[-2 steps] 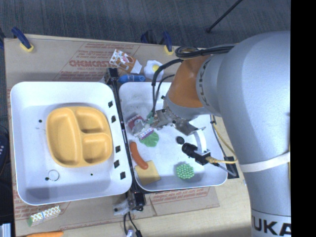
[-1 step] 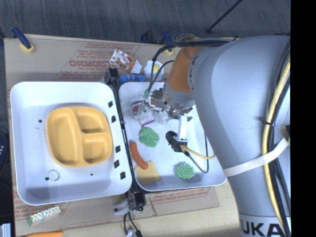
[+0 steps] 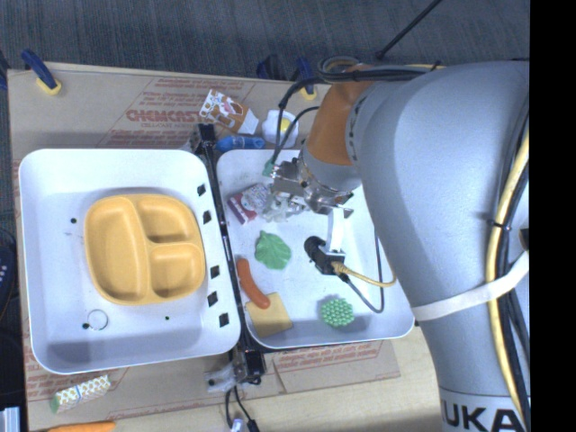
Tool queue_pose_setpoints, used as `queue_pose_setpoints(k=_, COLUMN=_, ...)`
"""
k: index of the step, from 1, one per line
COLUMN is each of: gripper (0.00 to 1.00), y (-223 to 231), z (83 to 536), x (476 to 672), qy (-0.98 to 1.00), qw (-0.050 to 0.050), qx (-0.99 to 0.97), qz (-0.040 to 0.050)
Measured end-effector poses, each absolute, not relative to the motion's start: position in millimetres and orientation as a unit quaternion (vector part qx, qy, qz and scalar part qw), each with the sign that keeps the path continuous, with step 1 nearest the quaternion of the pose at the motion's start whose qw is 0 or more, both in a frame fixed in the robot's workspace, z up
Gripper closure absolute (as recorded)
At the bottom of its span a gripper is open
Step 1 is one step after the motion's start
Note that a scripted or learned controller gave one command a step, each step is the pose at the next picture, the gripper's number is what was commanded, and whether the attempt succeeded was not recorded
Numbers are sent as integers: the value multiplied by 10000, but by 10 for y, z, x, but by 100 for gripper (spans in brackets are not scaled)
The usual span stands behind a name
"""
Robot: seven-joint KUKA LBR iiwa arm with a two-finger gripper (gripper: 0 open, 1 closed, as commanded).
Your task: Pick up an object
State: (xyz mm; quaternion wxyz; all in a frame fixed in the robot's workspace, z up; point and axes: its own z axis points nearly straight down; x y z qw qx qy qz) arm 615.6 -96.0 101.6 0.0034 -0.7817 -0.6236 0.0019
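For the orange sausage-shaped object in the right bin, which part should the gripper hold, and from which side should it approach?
Grip the orange sausage across its narrow middle, coming straight down from above. It lies flat and slanted near the right bin's left wall, its lower end at the yellow block. So the fingers should probably close across its width, well above that block.

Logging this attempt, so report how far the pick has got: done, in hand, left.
Done: the arm has reached into the right bin, with the gripper low over the red-and-white packet at its far left. In hand: nothing visibly held. Left: the grasp and lift. The green leaf, sausage, yellow block and green ball lie untouched.
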Motion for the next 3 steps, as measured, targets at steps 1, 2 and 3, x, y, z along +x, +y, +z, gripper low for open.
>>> queue_pose_setpoints(k=1, gripper=0, y=-958, z=1014, x=6155, qy=-6238, qw=38, qx=-7816, qz=21)
queue_pose_setpoints(k=2, gripper=0, y=-937, z=954, x=6580, qy=-5839, qw=0, qx=-8118, qz=-7)
queue_pose_setpoints(k=3, gripper=0, y=-928, z=961, x=5995, qy=-5590, qw=-23, qx=-8292, qz=-34)
